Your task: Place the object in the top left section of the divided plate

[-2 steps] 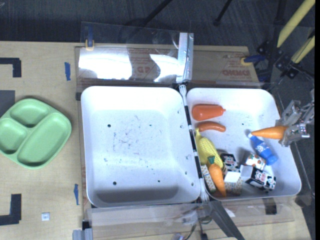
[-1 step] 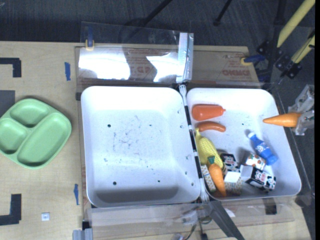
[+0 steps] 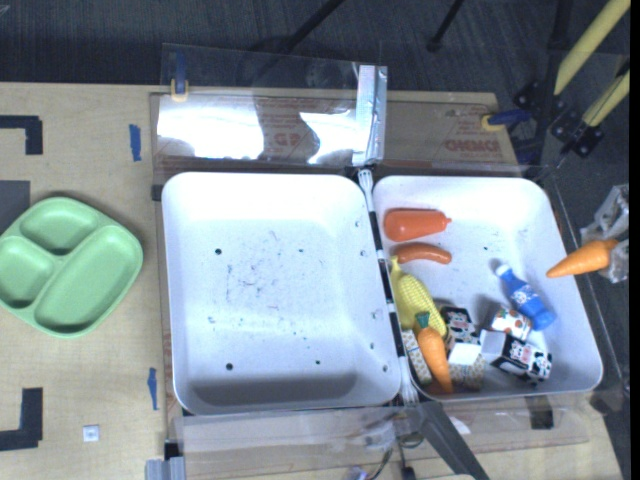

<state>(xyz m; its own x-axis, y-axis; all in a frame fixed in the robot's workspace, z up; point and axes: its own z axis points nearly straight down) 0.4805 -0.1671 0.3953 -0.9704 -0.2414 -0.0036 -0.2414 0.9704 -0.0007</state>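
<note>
Gripper (image 3: 612,230) at the right bin's (image 3: 560,218) edge — grip unclear — by an orange carrot (image 3: 580,260).

Just the one camera, mounted high above the surface (image 3: 80,118) and tilted down at a slant, not straight overhead. Far enough back to catch both white bins whole: left bin (image 3: 180,198) mid-frame, right bin (image 3: 540,198) toward the right side. Also takes in the green divided plate (image 3: 20,268) off at the left edge, and a strip of dark floor (image 3: 100,8) with stand legs along the top. Near edge of the surface cropped at the bottom.
</note>
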